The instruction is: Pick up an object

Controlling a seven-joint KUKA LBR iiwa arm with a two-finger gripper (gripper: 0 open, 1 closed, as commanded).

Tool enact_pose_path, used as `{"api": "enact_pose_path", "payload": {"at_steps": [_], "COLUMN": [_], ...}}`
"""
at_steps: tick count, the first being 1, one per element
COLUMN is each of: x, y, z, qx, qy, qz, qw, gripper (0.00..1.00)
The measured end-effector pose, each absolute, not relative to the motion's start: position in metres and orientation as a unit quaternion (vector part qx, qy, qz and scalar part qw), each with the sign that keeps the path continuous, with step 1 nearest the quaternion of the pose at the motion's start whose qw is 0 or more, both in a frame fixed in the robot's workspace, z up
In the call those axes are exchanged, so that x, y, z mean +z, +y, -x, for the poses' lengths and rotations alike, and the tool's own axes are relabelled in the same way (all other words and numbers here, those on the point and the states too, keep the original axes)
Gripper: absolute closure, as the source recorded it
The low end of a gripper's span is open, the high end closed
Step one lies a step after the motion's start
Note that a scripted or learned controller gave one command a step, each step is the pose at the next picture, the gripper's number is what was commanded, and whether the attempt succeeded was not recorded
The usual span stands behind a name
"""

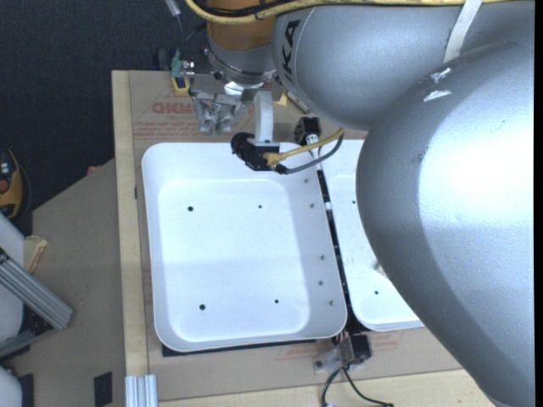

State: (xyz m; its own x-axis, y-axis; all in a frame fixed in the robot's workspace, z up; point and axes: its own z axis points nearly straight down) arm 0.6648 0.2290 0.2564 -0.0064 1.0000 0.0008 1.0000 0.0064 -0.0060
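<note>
At the far left, off the bench, a grey ridged metal rail [38, 295] lies slanted beside the tan wooden board [131, 227] that carries both bins. Red printed letters [168, 107] run along the board's far edge. I can read "CHEM" before my gripper covers the rest, and a fainter red line beneath them is too small to read.

The left shallow white plastic bin [161, 253] sits flat on the board, with small dark dots spaced across its floor. My two-finger gripper [216, 119] hangs over the board just beyond that bin's far rim, near the red lettering and touching nothing I can see. Whether it stands open or closed I cannot tell, since the metal parts there blur together. I see nothing held in it.

Just to the right of it, a black cable fitting [248, 151] with a yellow-and-black cable [293, 153] hangs over the far rim of the left bin. A black strip [333, 227] marks where the two bins meet.

The right shallow white plastic bin [373, 308] is mostly hidden behind my big grey arm [441, 185], whose orange band [242, 2] shows at the top. I cannot tell where an object to pick lies.
</note>
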Motion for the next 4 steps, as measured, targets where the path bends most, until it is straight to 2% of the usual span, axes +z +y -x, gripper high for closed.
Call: {"api": "enact_pose_path", "payload": {"at_steps": [1,2,3,4], "x": [0.320,0.254,0.268,0.278], "y": [0.152,0.206,0.131,0.136], "z": [-0.668,-0.622,-0.600,-0.601], "qx": [-0.0023,0.0036,0.0021,0.0000], "qy": [-0.704,-0.709,-0.704,-0.707], "qz": [0.710,0.705,0.710,0.708], "qw": [-0.003,0.003,0.000,0.000], "gripper": [1.00,1.00,1.00,1.00]}}
